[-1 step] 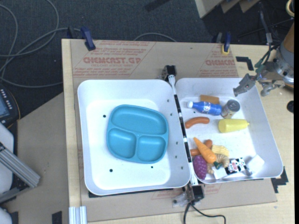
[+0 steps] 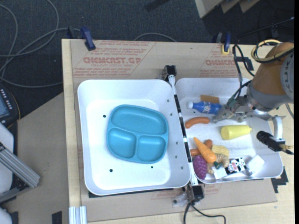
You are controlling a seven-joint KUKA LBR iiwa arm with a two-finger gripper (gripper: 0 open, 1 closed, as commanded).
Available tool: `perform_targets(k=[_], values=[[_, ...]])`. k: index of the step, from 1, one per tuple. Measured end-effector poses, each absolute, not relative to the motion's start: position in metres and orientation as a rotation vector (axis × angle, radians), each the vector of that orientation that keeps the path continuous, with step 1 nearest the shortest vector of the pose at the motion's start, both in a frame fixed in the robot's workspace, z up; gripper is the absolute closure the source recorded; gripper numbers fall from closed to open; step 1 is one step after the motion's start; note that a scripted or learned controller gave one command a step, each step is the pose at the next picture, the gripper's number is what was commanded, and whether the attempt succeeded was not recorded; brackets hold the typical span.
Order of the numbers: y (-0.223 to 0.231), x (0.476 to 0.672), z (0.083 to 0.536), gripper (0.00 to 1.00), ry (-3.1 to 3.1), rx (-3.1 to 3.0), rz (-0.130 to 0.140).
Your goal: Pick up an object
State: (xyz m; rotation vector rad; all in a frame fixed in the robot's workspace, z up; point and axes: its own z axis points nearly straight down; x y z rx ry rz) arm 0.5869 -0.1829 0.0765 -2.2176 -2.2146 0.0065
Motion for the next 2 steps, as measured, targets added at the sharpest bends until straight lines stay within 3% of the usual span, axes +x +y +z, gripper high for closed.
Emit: perform_targets(k=[1,2], values=[[-0.136,0.532,0.084,0.00,-2.217,-2.215,0.003],[-0.139,0.535,0.095,1.00,-2.220,-2.224,-0.002]])
